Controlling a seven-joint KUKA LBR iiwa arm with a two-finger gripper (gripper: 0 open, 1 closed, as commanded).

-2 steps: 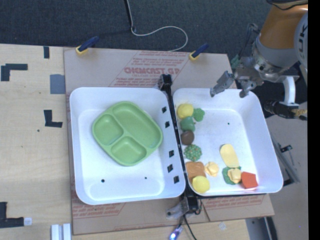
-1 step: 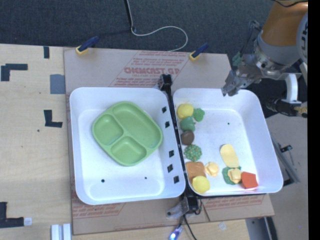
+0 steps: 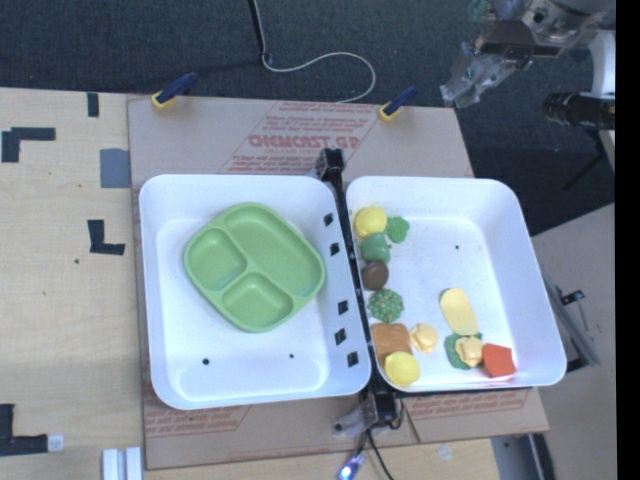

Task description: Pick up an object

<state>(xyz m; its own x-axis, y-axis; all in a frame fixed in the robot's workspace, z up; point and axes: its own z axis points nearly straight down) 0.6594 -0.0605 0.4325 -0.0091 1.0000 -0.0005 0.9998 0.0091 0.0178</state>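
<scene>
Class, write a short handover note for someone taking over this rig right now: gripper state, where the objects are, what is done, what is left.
Gripper: raised beyond the bench's far right corner, away from both bins; nothing seen between its fingers.
Right bin: small toy foods, mostly along its left wall and near edge, including a yellow ball, a brown ball and a red block.
Left bin: a green divided plate.
Done: nothing picked yet.
Left: descend, grasp one object, lift it.
</scene>
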